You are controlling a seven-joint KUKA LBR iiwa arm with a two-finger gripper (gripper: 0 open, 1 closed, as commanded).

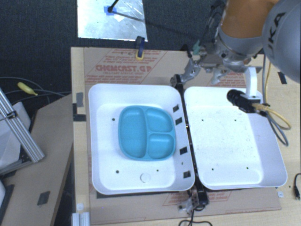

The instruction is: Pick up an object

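Note:
A light blue divided plate (146,133) lies flat in the middle of the left white bin (101,102). Near that bin's front wall sits a small white disc (145,177). My gripper (201,76) hangs over the back rim between the two bins, near the back left corner of the right bin (268,173). Its two fingers are spread, one finger (184,75) reaching toward the divider, and nothing lies between them. The plate is well to the gripper's front left, apart from it.
A black part on a white bracket (242,100) and a yellow cable (278,122) hang from the wrist over the right bin's back right. A shiny sheet (112,11) and a small clamp (139,48) lie behind the bins. Metal framing (16,126) stands at left.

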